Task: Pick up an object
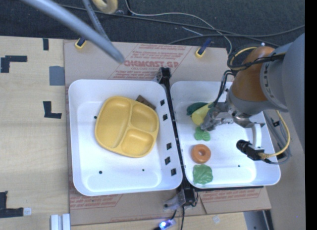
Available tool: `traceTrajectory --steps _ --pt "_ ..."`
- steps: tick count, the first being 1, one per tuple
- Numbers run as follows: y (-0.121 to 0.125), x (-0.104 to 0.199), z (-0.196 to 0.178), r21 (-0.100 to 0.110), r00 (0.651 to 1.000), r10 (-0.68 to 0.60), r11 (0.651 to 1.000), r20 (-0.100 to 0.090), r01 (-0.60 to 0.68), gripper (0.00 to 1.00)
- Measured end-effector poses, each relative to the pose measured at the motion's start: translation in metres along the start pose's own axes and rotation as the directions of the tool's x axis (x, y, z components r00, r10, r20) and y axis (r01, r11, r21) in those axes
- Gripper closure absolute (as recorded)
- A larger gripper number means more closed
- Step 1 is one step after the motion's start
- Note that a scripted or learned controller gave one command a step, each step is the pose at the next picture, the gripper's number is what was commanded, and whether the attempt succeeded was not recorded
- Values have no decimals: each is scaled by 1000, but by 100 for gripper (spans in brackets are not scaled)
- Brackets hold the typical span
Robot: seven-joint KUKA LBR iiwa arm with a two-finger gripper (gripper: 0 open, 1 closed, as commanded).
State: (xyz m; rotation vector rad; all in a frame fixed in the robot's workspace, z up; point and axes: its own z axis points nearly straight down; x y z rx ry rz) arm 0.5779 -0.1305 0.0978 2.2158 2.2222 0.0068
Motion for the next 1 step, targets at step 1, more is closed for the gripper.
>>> traceTrajectory --steps 1 --pt "6 1 -63 1 1000 1 1000 2 -1 100"
